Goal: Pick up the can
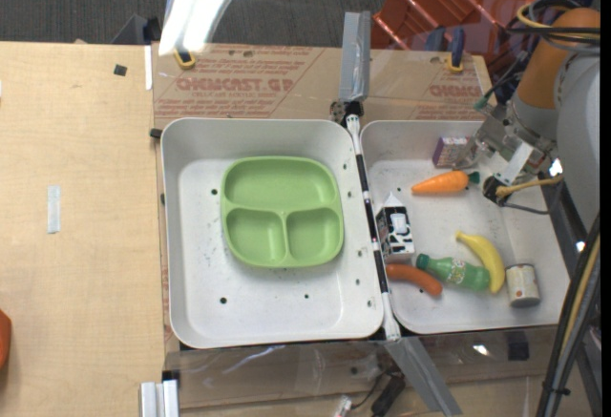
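Camera view: the can (521,283) lies on its side in the right bin's (420,140) near right corner, just beside the banana (482,258). The gripper (474,156) hovers far off by the purple box (447,152); its grip I cannot tell. Nothing picked yet.

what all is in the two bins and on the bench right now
plate: 1, green, three compartments, middle of left bin
carrot: 1, orange, upper part of right bin
box: 1, purple, right bin, above carrot
carton: 1, black and white, right bin, left edge
sausage: 1, red-orange, right bin, lower left
bottle: 1, green, lying beside sausage
banana: 1, yellow, right of bottle
can: 1, silver, on its side, lower right corner
arm: 1, grey with orange band, above right bin
gripper: 1, near purple box
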Robot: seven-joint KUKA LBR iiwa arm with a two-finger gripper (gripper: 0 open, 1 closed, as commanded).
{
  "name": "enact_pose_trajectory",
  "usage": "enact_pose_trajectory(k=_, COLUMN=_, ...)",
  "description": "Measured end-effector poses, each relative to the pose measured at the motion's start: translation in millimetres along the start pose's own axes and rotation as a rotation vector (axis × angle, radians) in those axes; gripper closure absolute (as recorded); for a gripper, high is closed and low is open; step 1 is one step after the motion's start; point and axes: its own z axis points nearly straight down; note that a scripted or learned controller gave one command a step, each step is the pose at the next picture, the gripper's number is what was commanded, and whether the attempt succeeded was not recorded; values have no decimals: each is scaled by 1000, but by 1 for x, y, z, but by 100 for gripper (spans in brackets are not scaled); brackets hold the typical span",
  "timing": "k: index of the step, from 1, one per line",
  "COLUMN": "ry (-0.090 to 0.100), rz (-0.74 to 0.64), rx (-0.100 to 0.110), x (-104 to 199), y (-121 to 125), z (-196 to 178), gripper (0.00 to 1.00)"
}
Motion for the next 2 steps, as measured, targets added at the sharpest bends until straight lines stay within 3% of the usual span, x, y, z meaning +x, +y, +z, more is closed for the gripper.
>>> enact_pose_trajectory(k=1, ry=15, rz=45, rx=-44, x=-42, y=-59, z=-2, gripper=0)
enact_pose_trajectory(k=2, ry=8, rz=98, rx=-20, x=-4, y=-4, z=-4, gripper=0)
